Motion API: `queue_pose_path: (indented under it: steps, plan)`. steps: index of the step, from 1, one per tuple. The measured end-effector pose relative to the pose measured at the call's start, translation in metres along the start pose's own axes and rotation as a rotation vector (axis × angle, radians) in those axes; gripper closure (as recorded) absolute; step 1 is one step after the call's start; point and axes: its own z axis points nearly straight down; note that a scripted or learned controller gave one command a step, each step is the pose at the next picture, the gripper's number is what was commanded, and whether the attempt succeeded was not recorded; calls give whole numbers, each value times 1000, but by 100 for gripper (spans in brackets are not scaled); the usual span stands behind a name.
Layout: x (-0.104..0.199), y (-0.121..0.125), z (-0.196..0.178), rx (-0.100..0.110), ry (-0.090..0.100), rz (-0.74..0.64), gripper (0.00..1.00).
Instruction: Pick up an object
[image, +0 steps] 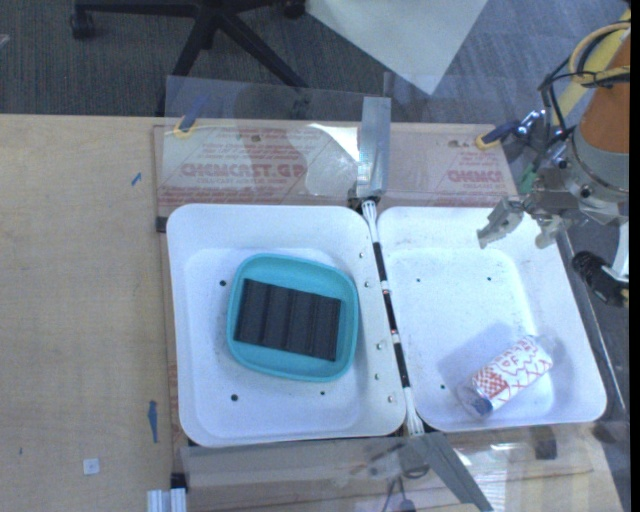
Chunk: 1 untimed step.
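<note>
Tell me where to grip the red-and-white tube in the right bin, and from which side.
Grip the tube across its middle, coming straight down from above. It lies flat and slanted on the bin floor, clear of the walls, so its long sides are free; turn the gripper so the fingers close across its narrow width.

It looks like a robotics lab: a pale wooden bench (80, 300) bears two shallow white plastic bins (190, 250), with a black office-chair base (200, 25) on grey carpet beyond.
</note>
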Motion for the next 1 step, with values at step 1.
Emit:
queue_pose_path:
  steps: [1]
  plan:
    - [-17,-75,24,0,0,-29,0]
